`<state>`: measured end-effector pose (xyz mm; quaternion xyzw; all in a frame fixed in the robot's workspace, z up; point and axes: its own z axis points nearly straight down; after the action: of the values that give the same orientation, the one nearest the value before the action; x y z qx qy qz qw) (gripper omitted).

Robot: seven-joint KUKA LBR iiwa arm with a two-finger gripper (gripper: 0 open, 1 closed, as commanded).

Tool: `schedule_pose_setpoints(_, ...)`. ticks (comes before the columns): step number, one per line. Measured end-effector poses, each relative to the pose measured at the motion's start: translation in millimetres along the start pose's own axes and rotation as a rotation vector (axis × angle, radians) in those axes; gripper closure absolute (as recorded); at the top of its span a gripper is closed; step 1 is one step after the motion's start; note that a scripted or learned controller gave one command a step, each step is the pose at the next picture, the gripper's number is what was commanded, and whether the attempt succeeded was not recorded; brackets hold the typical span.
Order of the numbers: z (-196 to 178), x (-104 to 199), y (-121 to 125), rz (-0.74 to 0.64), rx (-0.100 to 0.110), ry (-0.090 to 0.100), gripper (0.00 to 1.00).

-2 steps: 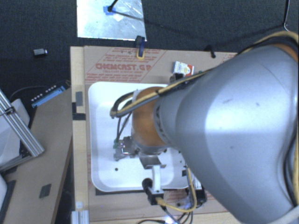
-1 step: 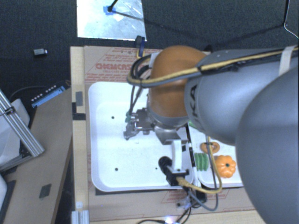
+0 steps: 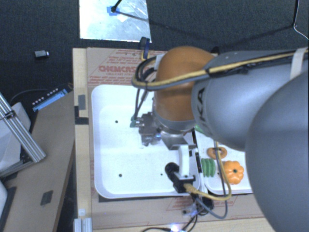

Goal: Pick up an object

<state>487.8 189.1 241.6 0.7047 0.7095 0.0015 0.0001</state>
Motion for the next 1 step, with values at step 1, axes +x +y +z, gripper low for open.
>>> schedule_pose_setpoints(1,-86.0,14.5,20.4,0.001,-0.008,0.002,1.00)
